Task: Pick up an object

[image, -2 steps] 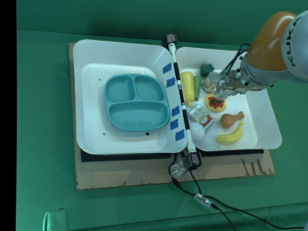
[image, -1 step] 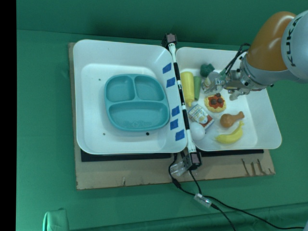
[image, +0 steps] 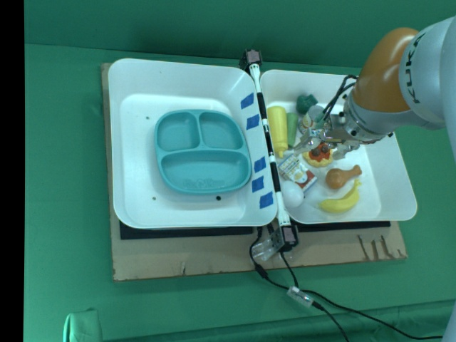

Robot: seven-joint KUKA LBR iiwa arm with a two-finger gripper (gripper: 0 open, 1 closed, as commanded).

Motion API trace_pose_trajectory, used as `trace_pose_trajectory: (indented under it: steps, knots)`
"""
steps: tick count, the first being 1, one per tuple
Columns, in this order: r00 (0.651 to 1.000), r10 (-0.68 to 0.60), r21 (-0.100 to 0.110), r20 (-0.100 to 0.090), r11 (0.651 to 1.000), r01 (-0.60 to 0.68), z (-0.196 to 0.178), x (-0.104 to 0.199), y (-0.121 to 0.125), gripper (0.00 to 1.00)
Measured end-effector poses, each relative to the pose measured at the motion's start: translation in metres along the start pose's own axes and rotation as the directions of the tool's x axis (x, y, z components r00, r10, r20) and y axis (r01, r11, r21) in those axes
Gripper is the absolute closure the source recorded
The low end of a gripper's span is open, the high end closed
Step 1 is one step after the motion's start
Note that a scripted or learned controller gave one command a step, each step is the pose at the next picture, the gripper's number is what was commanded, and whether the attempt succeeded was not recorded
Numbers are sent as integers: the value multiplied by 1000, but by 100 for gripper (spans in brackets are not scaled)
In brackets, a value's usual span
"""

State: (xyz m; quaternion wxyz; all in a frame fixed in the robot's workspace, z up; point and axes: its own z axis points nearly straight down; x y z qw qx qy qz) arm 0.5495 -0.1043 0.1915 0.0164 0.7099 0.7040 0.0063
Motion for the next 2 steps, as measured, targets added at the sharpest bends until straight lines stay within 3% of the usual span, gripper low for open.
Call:
trace_pose_trajectory:
  steps: [1,2]
  knots:
    - [1000,6,-14,1,1000,-6,-15,-2,3,100]
    - [1000,-3,21,-11,1000,4,-93,32,-39,100]
